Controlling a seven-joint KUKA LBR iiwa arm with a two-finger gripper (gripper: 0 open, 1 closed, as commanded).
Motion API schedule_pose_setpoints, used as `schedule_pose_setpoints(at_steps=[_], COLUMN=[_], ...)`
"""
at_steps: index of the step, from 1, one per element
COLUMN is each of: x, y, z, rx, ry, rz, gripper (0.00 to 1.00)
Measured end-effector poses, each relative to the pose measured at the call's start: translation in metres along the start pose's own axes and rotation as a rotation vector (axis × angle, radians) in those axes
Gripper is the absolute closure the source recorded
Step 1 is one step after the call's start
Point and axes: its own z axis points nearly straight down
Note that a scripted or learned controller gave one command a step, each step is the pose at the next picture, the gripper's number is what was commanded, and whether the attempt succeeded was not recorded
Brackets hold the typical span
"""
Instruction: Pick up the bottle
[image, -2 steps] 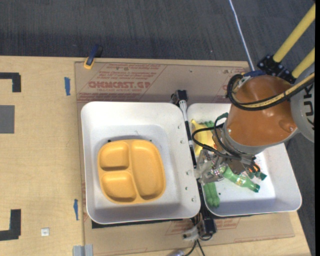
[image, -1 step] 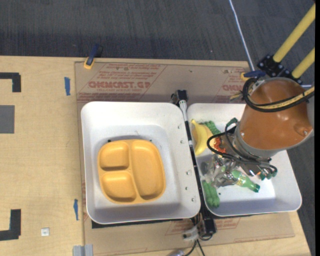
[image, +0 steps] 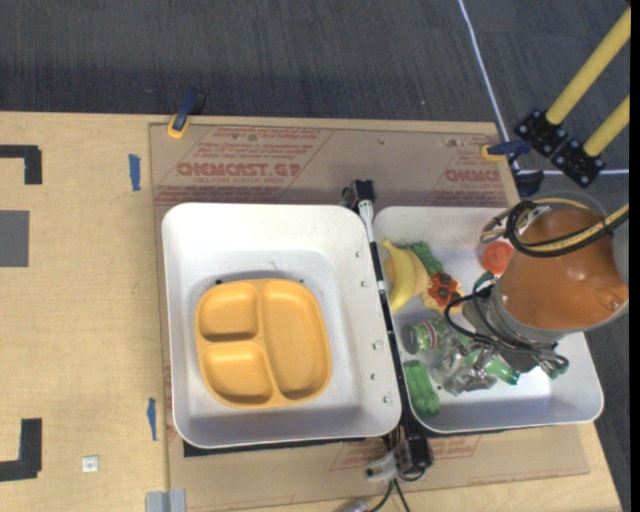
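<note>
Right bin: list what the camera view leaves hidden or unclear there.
1. Gripper: the arm's orange band covers it from above, so its finger state is unreadable.
2. Bottle: clear plastic, blurred into the clutter; contact with the gripper cannot be judged.
3. Right bin: the arm hides its right part.
4. Small orange toy: too small to identify.
</note>
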Motion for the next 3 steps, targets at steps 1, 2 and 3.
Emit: schedule_pose_setpoints(at_steps=[1,2,3], x=[0.0068,0.0065,0.0112], y=[-0.0036,-0.0016,0.0026], z=[-0.0003,-0.0004,-0.0002], rx=[0.002,0.004,0.004], ry=[-0.008,-0.008,-0.009], rz=[-0.279,-0.401,-0.931], gripper=[1.00,1.00,1.00])
